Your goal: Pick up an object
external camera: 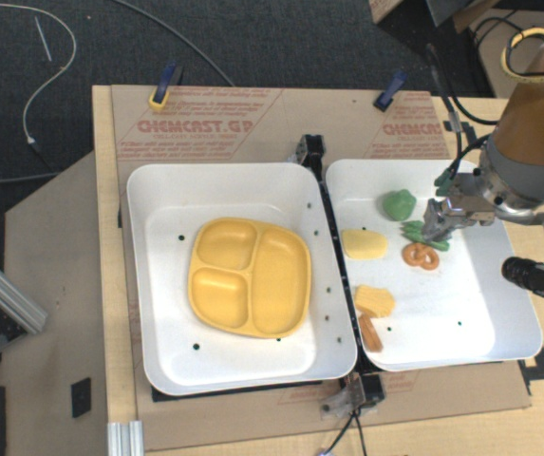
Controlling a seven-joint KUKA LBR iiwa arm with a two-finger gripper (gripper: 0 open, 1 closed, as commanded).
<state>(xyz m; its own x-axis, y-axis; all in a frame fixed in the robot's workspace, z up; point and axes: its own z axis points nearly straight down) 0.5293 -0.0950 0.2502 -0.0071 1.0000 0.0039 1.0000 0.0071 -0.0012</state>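
Hand low over the pretzel in the right bin

Arm (528, 131) reaches in from the right, and its hand (440, 218) hangs in the right bin (490, 335), just above the pretzel (422, 256) and beside the green leaf (431, 237). Whether its fingers are spread or pressed together I cannot tell; nothing shows between them. That placement suggests the pretzel or the leaf is the target. The pretzel is a small orange-brown loop lying flat on the bin floor, thin and likely hard to pinch. Nearby lie a green lump (399, 203), a yellow piece (364, 245), a cheese wedge (375, 300) and an orange stick (370, 333). A yellow tray (250, 275) sits in the left bin (158, 255) on the counter (110, 160).
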